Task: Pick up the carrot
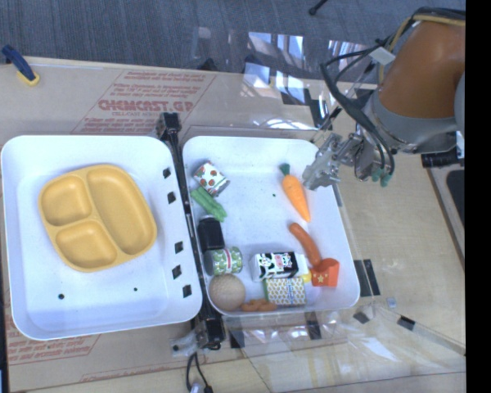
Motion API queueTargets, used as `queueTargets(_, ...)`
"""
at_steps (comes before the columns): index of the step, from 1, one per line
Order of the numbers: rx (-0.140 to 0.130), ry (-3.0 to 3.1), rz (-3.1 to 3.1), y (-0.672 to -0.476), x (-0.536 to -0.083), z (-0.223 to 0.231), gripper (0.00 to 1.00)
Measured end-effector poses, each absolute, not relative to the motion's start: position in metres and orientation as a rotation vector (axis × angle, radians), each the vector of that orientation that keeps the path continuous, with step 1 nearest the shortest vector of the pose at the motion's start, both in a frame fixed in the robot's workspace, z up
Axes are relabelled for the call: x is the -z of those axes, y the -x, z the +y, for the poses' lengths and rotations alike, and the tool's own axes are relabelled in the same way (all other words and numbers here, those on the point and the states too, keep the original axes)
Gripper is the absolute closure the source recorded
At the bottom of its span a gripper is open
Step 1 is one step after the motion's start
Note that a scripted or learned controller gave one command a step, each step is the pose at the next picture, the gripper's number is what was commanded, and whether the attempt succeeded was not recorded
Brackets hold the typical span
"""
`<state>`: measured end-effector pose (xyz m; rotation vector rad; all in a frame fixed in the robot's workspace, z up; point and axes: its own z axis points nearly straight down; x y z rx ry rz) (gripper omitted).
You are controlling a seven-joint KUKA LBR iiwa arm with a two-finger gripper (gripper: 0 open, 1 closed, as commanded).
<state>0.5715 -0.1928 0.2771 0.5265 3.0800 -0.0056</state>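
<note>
My grey arm with its orange band (425, 56) reaches in from the right, wrist angled downward and leftward, my two-finger metal gripper (317, 173) hanging low.

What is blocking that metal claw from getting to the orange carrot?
Nothing visible. The two-finger gripper sits just right of the orange carrot with its green top in the right white bin; bare bin floor lies between them.

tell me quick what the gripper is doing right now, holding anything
gripper: fingers too small to tell, beside the carrot in the right bin, nothing seen in it.
</note>
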Motion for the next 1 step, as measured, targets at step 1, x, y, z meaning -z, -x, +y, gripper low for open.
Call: queueTargets(1, -0.001, -0.844, 3.029, -0.6002, -0.2273, -0.1262, 1.0)
